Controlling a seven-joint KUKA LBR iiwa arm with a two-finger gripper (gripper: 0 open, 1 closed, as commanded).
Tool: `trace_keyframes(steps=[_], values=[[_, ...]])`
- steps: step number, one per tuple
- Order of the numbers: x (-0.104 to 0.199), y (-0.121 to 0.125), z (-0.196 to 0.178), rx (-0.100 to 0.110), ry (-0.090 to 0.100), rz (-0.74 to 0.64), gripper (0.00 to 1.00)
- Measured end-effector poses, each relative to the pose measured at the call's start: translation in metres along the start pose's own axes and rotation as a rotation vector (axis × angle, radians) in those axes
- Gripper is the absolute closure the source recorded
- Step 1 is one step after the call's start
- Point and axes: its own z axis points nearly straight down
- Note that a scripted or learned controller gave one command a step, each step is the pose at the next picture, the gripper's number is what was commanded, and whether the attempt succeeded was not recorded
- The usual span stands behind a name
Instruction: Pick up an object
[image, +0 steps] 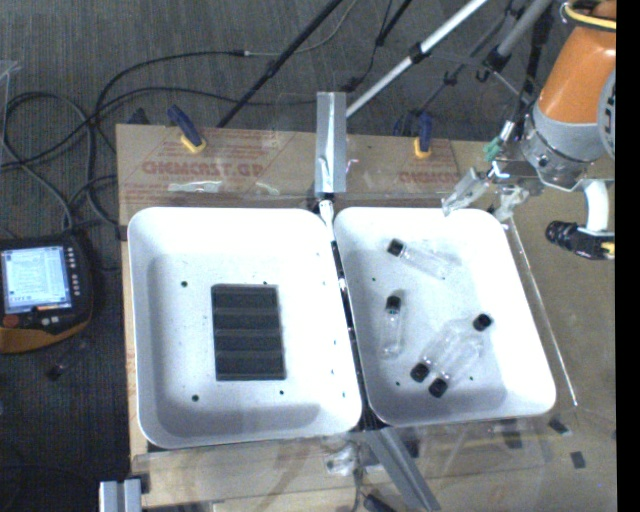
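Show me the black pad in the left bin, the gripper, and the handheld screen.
black pad (248, 332), camera view, its middle.
gripper (483, 198), camera view, between its fingertips.
handheld screen (38, 279), camera view, its display.

Clear black-capped bottles (440, 355) lie scattered in the right bin (520, 385) — all on their sides.

Single fixed overhead view, tilted slightly, taking in the left bin (150, 300) and right bin (520, 330) side by side at frame centre, at moderate distance; arm (580, 70) entering at upper right; floor visible at left.
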Motion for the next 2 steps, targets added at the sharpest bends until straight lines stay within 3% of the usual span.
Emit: trace_keyframes(steps=[1, 2], values=[[0.041, 0.016, 0.117, 0.001, -0.001, -0.050, 0.00], [0.060, -0.043, 0.164, -0.014, -0.005, -0.135, 0.00]])
